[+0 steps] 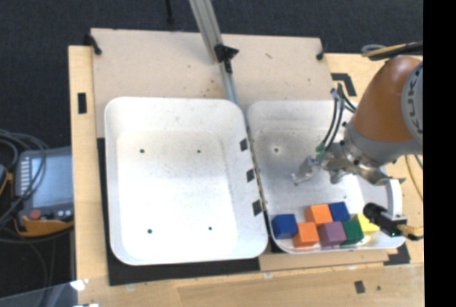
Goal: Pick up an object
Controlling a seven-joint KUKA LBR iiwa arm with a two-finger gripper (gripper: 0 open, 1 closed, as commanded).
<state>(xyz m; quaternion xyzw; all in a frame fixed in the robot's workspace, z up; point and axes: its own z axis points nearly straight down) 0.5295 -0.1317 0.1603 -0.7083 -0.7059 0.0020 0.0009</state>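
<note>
Several small blocks lie in a cluster at the near edge of the right bin (285, 127): a blue block (284, 225), an orange block (320, 214), a second blue block (339, 211), another orange block (307, 233), a purple block (331, 233), a green block (353, 230) and a yellow block (368, 224). My gripper (308, 171) hangs over the middle of the right bin, a little above and to the left of the cluster, with nothing visibly in it. The orange-banded wrist (388, 110) hides the bin's right side.
The left bin (178, 177) lies beside the right one, sharing a middle wall. An aluminium pole (203, 6) slants up from behind the bins. A pendant with cables (35, 188) rests off the bench at the left.
</note>
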